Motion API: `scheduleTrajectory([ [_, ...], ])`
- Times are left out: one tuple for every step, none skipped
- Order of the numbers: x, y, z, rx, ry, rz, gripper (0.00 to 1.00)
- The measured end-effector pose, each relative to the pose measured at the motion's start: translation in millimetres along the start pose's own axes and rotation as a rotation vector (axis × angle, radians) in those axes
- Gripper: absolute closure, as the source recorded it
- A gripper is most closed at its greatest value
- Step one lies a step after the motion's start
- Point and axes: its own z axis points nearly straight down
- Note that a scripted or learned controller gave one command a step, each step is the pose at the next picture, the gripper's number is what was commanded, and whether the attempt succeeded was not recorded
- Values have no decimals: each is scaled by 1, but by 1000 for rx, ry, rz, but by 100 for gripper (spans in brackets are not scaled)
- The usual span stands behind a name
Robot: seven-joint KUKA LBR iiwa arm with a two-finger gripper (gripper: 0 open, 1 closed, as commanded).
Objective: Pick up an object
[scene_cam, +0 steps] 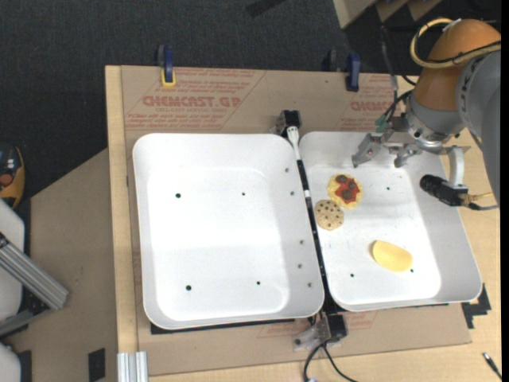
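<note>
Three small items lie in the right bin: a toy pizza slice with red topping, a round brown cookie just below it, and a yellow oval piece nearer the front. My gripper hovers over the bin's back part, up and to the right of the pizza slice. Its two grey fingers are spread apart with nothing between them.
The left bin sits beside the right one, split from it by a black divider strip. Both rest on a brown board held by blue clamps. A black cable piece hangs by the arm.
</note>
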Motion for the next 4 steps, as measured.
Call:
scheduleTrajectory([
  [-7, -1, 21, 7, 4, -3, 0],
  [10, 0, 20, 6, 4, -5, 0],
  [51, 0, 20, 6, 5, -7, 0],
  [0, 0, -8, -1, 1, -1, 0],
])
